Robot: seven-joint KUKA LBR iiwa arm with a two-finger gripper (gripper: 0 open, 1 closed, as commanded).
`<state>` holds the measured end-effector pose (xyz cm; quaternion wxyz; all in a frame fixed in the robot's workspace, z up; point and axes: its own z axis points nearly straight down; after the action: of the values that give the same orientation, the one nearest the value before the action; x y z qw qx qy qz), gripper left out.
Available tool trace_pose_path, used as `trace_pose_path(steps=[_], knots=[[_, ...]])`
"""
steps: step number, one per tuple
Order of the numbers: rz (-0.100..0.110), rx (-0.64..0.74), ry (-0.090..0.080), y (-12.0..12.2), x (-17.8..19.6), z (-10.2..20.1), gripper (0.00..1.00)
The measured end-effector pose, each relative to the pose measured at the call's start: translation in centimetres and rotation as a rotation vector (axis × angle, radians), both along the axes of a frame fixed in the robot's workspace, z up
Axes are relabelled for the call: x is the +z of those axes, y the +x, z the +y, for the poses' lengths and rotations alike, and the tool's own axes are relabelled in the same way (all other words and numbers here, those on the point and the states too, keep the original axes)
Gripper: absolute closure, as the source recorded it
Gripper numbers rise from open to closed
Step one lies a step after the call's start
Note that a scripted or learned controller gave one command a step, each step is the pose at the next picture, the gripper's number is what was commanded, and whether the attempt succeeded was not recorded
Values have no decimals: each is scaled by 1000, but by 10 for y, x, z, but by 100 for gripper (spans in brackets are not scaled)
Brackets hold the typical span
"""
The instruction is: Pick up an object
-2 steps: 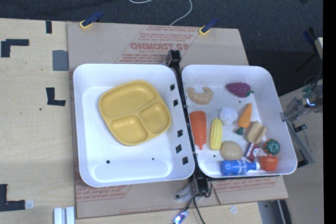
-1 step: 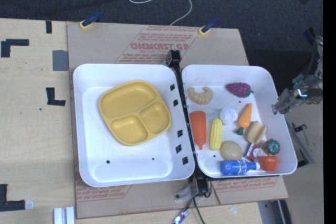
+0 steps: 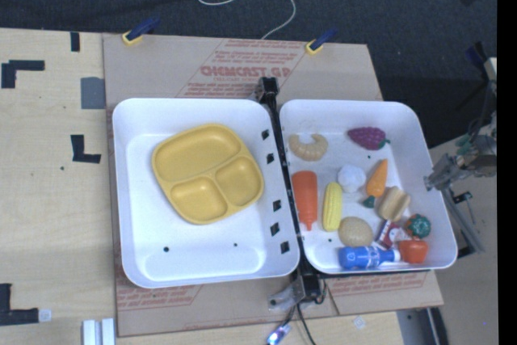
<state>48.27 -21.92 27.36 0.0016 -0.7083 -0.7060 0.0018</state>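
The arm's working end point(image 3: 457, 170) sat at the right edge of the frame, just outside the right wall of the right bin point(image 3: 404, 114), about level with the middle of that bin. It was small and dark against the clutter there, so I could not tell whether it was spread or closed, and nothing could be seen held in it.

Every candidate lay to its left, inside the right bin. Nearest were the tan bread roll point(image 3: 393, 204), the carrot point(image 3: 376, 178) tilted with its long axis running upper right to lower left, and a green-topped piece point(image 3: 418, 225) by the bin's lower right. Further left the yellow corn cob point(image 3: 332, 206) and an orange-red sausage shape point(image 3: 304, 198) lay side by side, long axes running up and down the frame. A blue bottle point(image 3: 365, 257) lay crosswise along the bottom wall, purple grapes point(image 3: 367, 137) at the top.

The left bin point(image 3: 129, 174) held a yellow divided plate point(image 3: 206, 172), well apart.
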Motion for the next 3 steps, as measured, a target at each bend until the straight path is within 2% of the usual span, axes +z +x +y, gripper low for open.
trace_pose_path(steps=[1, 2, 3], knots=[[-9, 9, 0, 2, 61, 53, 100], [-2, 0, -1, 0, 41, 7, 100], [1, 2, 1, 2, -6, -5, 100]])
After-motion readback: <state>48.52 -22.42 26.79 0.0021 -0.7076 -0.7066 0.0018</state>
